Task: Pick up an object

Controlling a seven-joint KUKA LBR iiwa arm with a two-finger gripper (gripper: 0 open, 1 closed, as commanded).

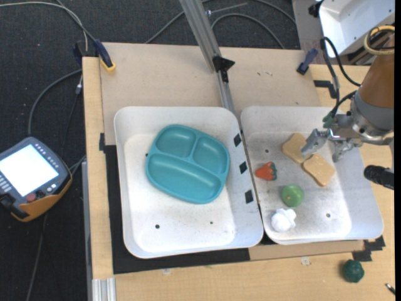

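Camera view: arm (379, 96) cut off right; hand (326, 144) spread.

Two bins side by side on desk (163, 68): in left bin (135, 231), a divided tray (187, 162); in right bin (357, 221), two bread pieces (293, 147) (319, 170) at back, strawberry (266, 172) left, apple (292, 195) behind a small toy (283, 220).
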